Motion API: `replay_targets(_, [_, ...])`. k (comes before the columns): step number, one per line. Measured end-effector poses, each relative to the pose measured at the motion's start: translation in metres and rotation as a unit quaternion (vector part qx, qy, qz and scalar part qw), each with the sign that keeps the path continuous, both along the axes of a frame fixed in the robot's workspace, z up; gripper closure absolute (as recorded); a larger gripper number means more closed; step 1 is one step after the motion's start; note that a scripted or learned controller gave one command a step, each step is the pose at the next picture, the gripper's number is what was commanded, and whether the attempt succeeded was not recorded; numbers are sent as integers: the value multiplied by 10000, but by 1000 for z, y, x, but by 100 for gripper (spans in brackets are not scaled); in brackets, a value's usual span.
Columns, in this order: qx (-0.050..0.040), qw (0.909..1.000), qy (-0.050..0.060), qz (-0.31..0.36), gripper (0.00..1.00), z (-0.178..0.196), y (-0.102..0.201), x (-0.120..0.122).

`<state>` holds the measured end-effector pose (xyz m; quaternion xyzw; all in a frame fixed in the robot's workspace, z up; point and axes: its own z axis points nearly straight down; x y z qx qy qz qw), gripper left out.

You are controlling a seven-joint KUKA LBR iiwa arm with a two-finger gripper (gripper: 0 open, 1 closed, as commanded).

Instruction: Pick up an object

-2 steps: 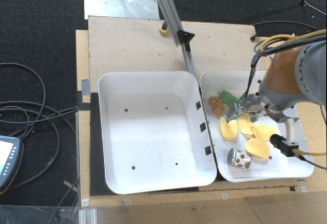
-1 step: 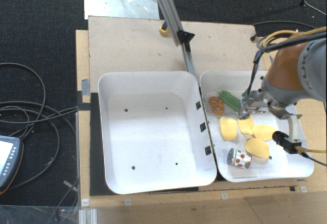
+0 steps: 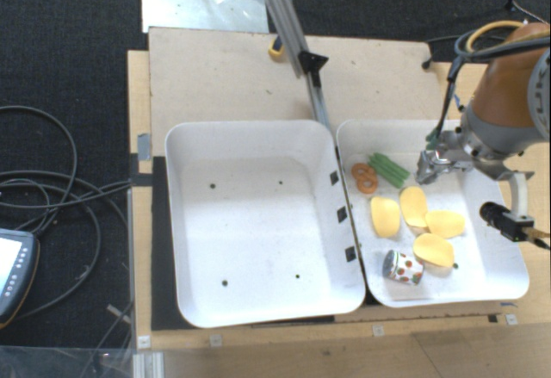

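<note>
Fingers (image 3: 428, 171) over right bin (image 3: 508, 277) — grip unclear.

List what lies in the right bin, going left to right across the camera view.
Orange ring → green piece → leftmost yellow piece → patterned cup → hand. The other yellow pieces overlap in order, so they are left out.

Dark carpet floor (image 3: 69, 23), loose black cables (image 3: 52, 195).

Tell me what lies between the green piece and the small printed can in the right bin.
In the camera view, a yellow piece lies between the green piece and the printed can.
</note>
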<state>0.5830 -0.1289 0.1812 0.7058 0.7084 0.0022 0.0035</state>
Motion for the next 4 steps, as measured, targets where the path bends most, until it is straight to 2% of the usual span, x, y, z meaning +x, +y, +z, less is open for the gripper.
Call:
replay_targets(2, [-1, 10000, 0, 11, 100, 118, -1, -3])
replay_targets(3, [19, 10000, 35, 35, 100, 100, 57, 7])
replay_targets(4, [16, 10000, 29, 35, 100, 102, 110, 12])
